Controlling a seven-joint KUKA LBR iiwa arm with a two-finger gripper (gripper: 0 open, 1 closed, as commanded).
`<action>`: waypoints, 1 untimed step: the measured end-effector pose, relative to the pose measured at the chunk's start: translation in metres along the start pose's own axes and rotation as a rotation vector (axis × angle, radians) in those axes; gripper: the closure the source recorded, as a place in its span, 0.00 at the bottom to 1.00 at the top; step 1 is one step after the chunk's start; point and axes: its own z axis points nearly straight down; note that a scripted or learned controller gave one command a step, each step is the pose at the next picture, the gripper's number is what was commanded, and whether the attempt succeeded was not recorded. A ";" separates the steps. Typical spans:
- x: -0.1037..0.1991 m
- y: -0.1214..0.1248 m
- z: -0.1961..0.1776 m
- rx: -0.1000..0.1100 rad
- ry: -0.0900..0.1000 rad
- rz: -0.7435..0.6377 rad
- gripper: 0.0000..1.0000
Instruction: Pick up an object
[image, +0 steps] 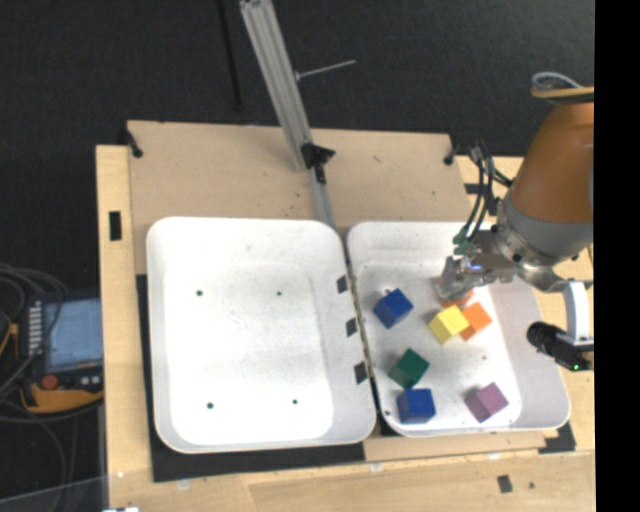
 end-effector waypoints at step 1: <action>0.049 0.029 0.006 0.000 0.000 0.001 1.00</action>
